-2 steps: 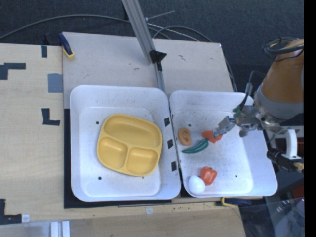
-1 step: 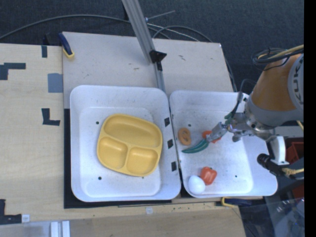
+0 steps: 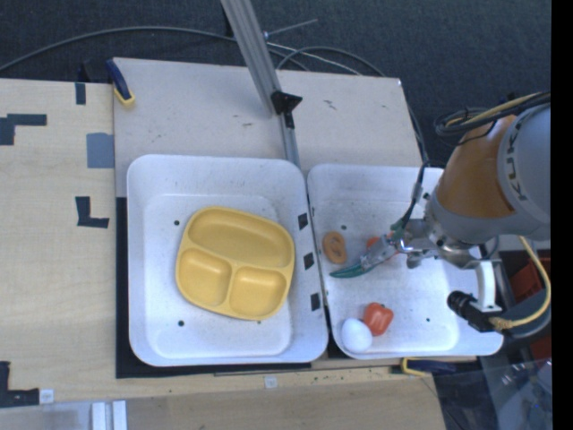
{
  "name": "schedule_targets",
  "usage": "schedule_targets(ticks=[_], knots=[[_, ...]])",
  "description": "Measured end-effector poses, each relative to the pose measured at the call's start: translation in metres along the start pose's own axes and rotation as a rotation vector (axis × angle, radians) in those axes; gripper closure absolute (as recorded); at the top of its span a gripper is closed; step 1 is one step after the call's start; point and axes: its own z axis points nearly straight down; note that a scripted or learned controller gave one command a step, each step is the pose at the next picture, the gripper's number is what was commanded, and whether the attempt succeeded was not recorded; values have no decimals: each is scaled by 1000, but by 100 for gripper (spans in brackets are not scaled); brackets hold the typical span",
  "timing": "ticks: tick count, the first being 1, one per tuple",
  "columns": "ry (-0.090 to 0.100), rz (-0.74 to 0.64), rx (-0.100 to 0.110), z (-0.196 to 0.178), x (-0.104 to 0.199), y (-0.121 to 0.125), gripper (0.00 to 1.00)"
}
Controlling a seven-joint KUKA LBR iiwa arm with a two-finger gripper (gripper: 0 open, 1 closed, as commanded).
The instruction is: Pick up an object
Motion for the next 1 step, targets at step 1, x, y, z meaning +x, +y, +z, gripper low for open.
schedule_targets(ticks=[1], knots=[[0, -1, -3, -12, 0, 1, 100]])
